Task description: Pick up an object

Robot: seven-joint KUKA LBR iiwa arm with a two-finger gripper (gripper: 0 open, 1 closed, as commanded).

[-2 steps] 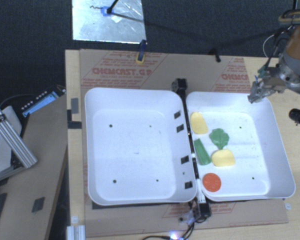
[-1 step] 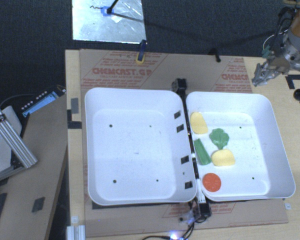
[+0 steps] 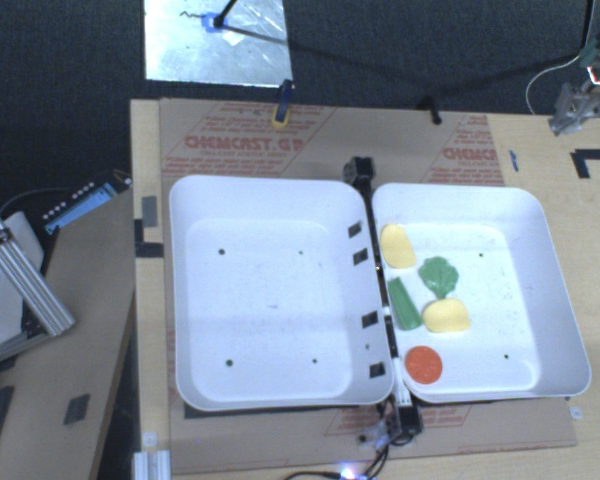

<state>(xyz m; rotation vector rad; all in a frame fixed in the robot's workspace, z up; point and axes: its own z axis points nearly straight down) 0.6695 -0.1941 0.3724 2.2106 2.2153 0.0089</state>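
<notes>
Several small objects lie in the right bin (image 3: 520,298), all close to its left wall. A pale yellow piece (image 3: 398,246) is farthest back. Just right of it sits a green leafy-shaped piece (image 3: 439,274). A long green piece (image 3: 404,305) lies along the wall, touching a second yellow piece (image 3: 446,316) on its right. An orange-red disc (image 3: 424,364) rests nearest the front rim, apart from the others.
The left bin (image 3: 270,288) adjoins the right one, with black clips (image 3: 360,257) along the shared wall. Both stand on a cardboard sheet (image 3: 240,140). A shiny metal plate (image 3: 215,28) and a yellow clamp (image 3: 280,116) lie behind. A small metal fixture with cables (image 3: 578,103) sits at the far right.
</notes>
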